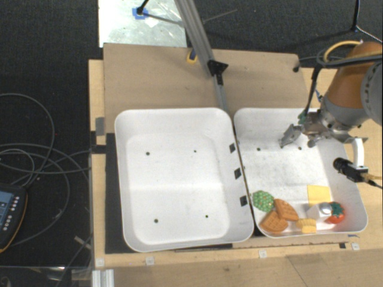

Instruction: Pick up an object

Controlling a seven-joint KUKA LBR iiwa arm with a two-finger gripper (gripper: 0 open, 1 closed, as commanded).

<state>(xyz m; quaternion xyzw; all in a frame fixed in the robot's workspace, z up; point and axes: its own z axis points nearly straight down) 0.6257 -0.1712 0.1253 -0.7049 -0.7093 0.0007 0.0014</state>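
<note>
Gripper (297, 136) over right bin (272, 119), fingers apart, nothing between; below it, well apart, yellow block (318, 193), green piece (262, 200), orange waffles (280, 216).

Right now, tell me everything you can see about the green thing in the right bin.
The green thing is small, roundish and bumpy, dotted with lighter specks, perhaps a soft or plastic toy. It lies flat on the floor of the right bin, near the wall shared with the other bin. An orange waffle-like piece touches its right side. The gripper is well away.
</note>
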